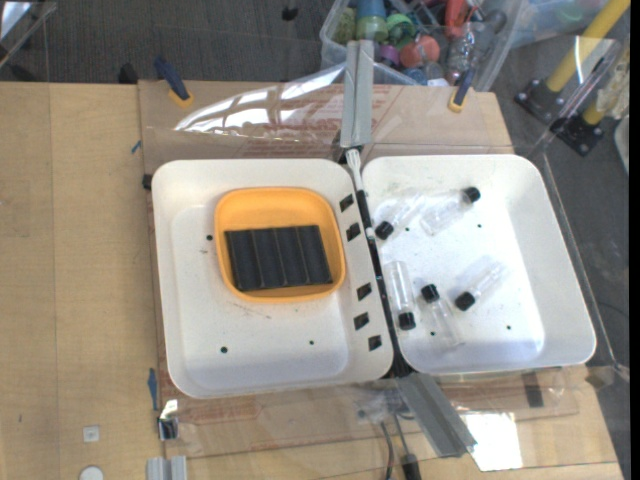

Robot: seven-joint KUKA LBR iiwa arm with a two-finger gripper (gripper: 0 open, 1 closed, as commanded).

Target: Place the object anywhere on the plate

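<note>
The wooden worktop (60, 218) held two white bins side by side. The left bin (185, 353) had an orange plate (280, 199) in it, a bit toward the back. A flat black block (278, 257) with grooves across its top lay on the plate. It sat in the middle and filled most of the plate's floor, so the task's thing was already on the plate.

Small black clips (361, 261) ran in a row down the edge where the two bins met.

The right bin (545, 333) held a few small clear bottles with black caps. One bottle (445, 211) lay near the back. Another bottle (399, 290) lay close to the left wall. A third bottle (480, 284) lay near the middle, tilted. They were apart from each other.

Behind the bins stood a clear tub (430, 18) full of toys in many colours.

How the hand was set could not be told.
</note>
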